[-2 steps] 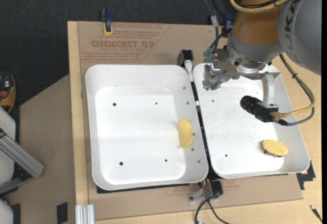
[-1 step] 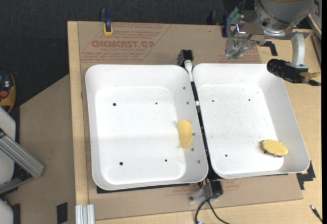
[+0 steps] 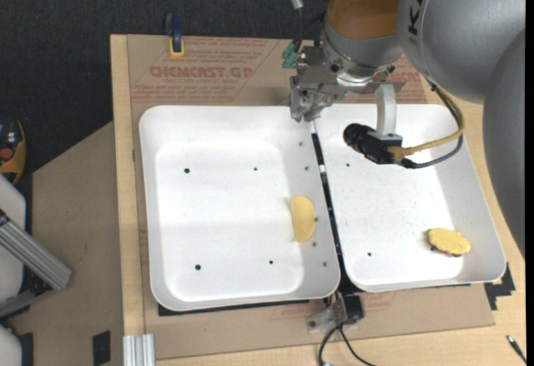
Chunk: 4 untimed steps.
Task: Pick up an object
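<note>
A yellow oblong piece [image 3: 303, 218] lies in the left bin [image 3: 167, 139], close to its right wall. A second yellow piece [image 3: 449, 242], flatter and wavy-edged, rests near the front right corner of the right bin [image 3: 467, 181]. My gripper [image 3: 302, 108] hangs over the far end of the divide between the two bins, well behind both yellow pieces. It is small and dark against the arm, and nothing yellow is seen at it.
A black part with a tan cable [image 3: 371, 143] hangs from the wrist over the back of the right bin. The large grey arm [image 3: 476, 14] covers the top right. A blue-yellow clamp [image 3: 174, 32] stands on the cardboard behind the left bin.
</note>
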Motion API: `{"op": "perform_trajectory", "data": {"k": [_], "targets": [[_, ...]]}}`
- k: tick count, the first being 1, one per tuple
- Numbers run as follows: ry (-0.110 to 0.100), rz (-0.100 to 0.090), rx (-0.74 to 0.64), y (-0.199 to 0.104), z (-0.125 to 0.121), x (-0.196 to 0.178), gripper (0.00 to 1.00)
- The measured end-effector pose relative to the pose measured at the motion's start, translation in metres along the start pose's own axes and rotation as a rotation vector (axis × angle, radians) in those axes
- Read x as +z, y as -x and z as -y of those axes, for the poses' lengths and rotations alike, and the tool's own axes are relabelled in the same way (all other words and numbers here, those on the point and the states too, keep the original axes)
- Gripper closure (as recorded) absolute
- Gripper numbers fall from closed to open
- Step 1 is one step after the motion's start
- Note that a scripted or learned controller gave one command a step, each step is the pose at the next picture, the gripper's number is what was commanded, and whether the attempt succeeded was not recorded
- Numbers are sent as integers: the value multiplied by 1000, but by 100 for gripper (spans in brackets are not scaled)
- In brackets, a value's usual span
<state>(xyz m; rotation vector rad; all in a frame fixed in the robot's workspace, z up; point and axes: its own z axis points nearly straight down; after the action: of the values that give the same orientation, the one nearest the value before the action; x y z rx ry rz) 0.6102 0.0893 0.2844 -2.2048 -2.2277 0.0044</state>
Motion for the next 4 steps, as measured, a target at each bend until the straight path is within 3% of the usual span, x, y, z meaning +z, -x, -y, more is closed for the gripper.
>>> {"op": "perform_trajectory", "data": {"k": [1,2,3,4], "targets": [[13,-1,1,-78,22,-59,100],[2,3,5,-139,-15,26,100],[17,0,8,-130,-24,-53,100],[15,5,18,-46,-58,-84,100]]}}
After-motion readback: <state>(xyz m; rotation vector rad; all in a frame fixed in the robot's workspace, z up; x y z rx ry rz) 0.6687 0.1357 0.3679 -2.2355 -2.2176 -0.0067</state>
